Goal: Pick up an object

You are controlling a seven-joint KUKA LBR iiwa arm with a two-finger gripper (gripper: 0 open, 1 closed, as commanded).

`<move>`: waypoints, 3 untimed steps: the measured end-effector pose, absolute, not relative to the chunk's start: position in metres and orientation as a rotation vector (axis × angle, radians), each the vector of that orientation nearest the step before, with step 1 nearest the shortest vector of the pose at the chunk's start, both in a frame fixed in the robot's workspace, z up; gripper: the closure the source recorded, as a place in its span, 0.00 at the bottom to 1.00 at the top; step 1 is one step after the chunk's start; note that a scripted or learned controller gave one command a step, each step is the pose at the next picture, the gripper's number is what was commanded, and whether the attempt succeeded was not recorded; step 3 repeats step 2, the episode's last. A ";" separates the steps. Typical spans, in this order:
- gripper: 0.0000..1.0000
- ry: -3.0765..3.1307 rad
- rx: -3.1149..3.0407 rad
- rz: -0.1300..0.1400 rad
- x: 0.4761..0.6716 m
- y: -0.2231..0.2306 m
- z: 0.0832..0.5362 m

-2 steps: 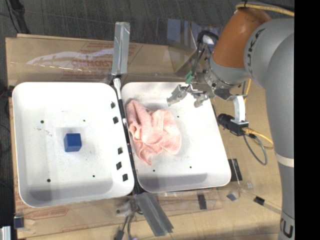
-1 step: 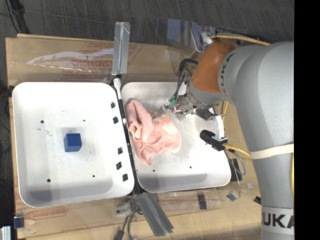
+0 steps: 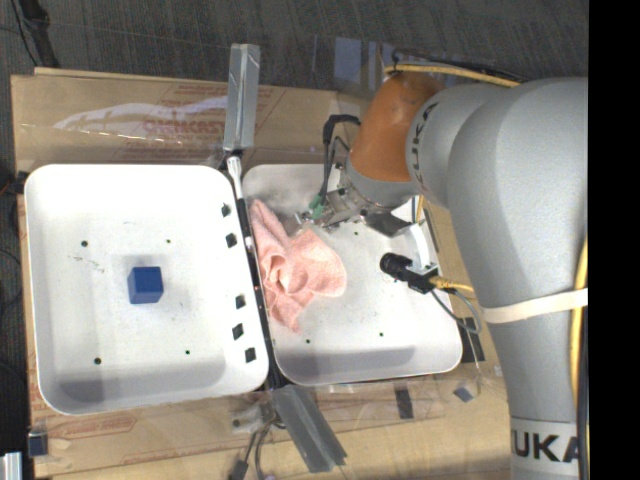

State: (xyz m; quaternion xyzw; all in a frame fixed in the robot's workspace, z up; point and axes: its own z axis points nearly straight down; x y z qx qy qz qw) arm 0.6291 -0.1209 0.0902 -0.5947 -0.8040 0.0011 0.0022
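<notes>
Left bin (image 3: 60, 268): a shallow white tray holding one small blue cube (image 3: 146, 284), alone on the floor and well apart from the arm.
Divider: the two bins meet at a dark clipped seam (image 3: 241, 278) running down the middle of the surface.
Pink cloth (image 3: 293, 266): crumpled in the right bin (image 3: 400, 343), hard against its left wall, with a thin tail reaching up towards the claw.
Claw (image 3: 322, 212): low in the upper part of the right bin, just beside the cloth's upper end; whether it is open or closed cannot be told from here, and nothing is seen between its tips.
Arm (image 3: 480, 198): grey with an orange band, reaching in from the right and covering that bin's far right corner.
Step in hand: judged to be the approach to a grasp, with the cloth as the nearest candidate.
Doing it well: aim for the bunched middle of the cloth instead of the thin tail, come straight down clear of the wall, pinch a thick fold, then lift slowly.
Risk: a soft cloth may slip free.
</notes>
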 end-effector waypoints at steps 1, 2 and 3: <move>1.00 -2.522 -1.859 0.005 0.630 -0.120 0.097; 1.00 -2.424 -1.992 0.007 0.653 -0.069 0.189; 1.00 -2.424 -1.992 0.007 0.653 -0.069 0.189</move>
